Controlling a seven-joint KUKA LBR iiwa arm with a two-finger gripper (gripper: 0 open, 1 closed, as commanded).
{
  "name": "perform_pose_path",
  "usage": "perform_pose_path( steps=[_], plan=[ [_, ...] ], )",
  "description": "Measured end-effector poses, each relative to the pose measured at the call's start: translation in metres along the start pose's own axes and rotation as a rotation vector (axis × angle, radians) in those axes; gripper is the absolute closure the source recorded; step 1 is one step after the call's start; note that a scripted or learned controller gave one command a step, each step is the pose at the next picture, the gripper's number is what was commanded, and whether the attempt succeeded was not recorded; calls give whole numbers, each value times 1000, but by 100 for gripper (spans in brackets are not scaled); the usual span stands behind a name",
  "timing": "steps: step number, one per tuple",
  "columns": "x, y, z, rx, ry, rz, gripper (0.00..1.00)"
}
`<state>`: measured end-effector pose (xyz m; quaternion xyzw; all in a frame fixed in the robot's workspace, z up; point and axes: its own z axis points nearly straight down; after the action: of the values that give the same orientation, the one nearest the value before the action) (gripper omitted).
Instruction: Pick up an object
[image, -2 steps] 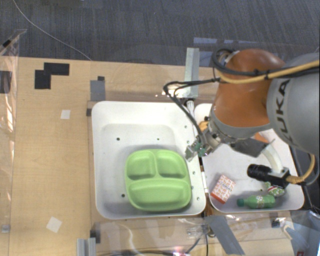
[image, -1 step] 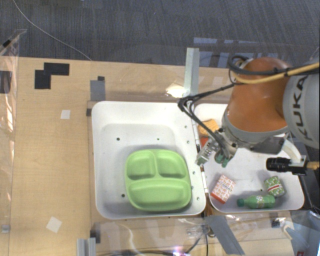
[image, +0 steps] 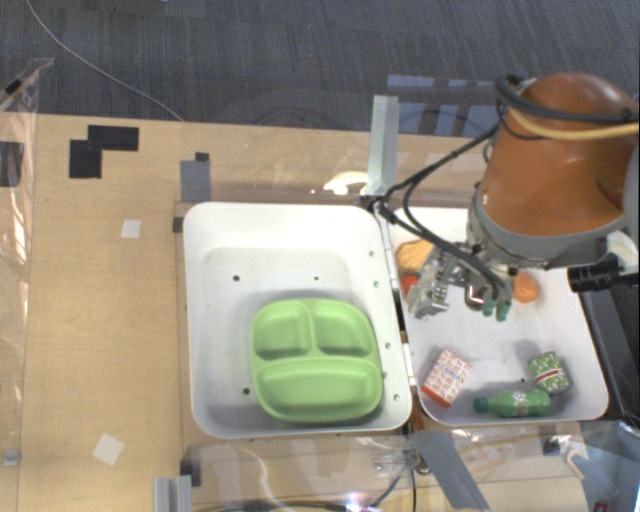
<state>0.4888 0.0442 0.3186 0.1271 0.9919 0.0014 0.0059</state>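
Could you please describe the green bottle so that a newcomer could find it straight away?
Look in the right-hand white bin, along its near edge. The green bottle lies on its side there, between a small patterned box and a green can; it alone is long and slim.

A single fixed camera is mounted above the bench and looks down at a slant. Both white bins sit below frame centre: the left bin near the middle, the right bin beside it. The arm enters right of the bins.
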Motion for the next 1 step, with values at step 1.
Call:
perform_pose_path(
  steps=[1],
  plan=[
    [-4,-19,60,0,4,-627,100]
  ],
)
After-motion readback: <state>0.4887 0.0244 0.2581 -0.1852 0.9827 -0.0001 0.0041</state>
